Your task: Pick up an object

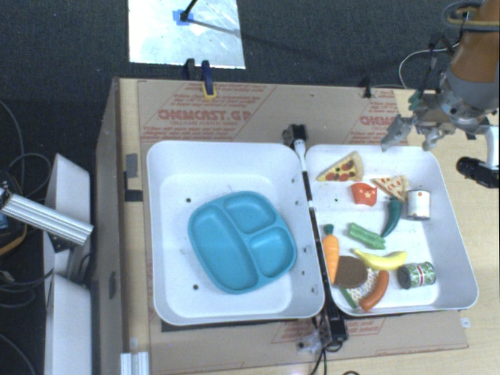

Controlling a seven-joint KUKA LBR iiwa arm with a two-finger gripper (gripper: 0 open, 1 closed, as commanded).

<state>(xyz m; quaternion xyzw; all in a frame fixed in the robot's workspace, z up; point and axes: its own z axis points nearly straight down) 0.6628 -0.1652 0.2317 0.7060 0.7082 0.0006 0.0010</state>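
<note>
The right bin (453,233) holds several toy foods. Among them are a pizza slice (341,169), a red piece (364,194), a smaller pizza slice (391,184), a small white can (419,203), a green pepper (391,216), a carrot (331,256), a banana (380,258), a green can (416,274) and a sausage (376,289). My gripper (409,140) hangs open over the bin's far rim, up and to the right of the pizza slice. Nothing is between its fingers.
The left bin (172,186) carries a blue divided plate (241,241). A black clamp (297,136) sits at the far end of the seam between the bins. The arm's orange band (473,57) rises at the upper right.
</note>
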